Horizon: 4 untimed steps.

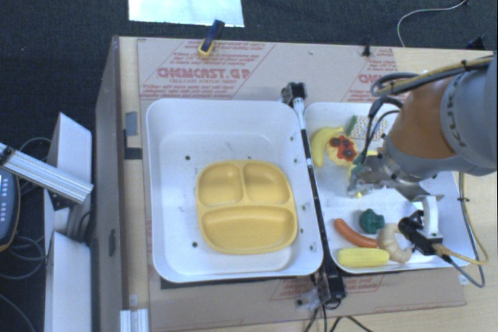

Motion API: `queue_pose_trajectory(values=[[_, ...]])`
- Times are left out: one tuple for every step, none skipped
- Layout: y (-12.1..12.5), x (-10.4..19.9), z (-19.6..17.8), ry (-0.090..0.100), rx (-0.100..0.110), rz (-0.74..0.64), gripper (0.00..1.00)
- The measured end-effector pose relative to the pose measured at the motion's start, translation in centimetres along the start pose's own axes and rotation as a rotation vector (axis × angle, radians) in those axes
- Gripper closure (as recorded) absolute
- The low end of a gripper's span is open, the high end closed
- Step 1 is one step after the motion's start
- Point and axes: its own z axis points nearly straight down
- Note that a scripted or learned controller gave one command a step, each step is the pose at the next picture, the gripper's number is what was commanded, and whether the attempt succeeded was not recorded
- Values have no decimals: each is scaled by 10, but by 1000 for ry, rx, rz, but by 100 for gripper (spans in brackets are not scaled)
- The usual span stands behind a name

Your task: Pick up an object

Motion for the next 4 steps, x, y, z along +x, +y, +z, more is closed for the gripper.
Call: queue_pose_trajectory(values=[[0, 0, 0, 0, 0, 0, 0], [52, -19, 11, -1, 3, -1, 0], [53, -18, 1, 0, 2, -3, 100], [52, 42, -99, 1, 1, -3, 100]])
